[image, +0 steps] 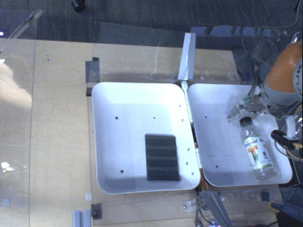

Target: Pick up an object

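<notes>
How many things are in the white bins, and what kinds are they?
Clear plastic bottle, lying in the right bin: 1
Black ridged block, in the left bin: 1
Total: 2

- The shallow white left bin [113, 103] is occupied only by a black ribbed rectangular block [162, 157] lying near its front edge; the floor behind and to the left of the block is left open.
- The shallow white right bin [213, 141] is obstructed along its right side by a clear plastic bottle with a black cap [257, 152], laid flat.
- Open floor is found across the left half of the right bin.
- The two bins are separated by their touching raised rims.
- The space above the right bin's far right corner is taken up by the grey arm with an orange band [284, 74] and by the two-finger gripper [244, 109], just behind the bottle's cap.
</notes>
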